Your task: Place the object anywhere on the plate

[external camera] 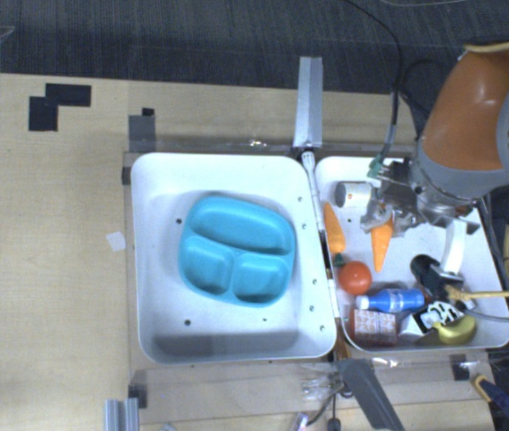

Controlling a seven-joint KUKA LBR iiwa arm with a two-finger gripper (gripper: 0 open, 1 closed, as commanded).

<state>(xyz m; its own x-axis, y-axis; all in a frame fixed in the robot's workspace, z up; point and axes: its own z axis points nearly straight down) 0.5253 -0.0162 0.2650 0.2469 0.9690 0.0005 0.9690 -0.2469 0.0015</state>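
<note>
I hold the gripper (387, 215) clamped on a carrot's (381, 243) thick top; hanging point-down, it may slip before reaching the blue plate (236, 248).

My arm (492, 124) enters from three o'clock: a fat grey body with a broad, glossy orange band (469, 106) above the wrist and dark lettering at its edge. Below the band the wrist narrows to grey metal. A black cable (396, 106) drops to the gripper (389, 212), a cluttered cluster of silvery parts with a small green spot.
</note>
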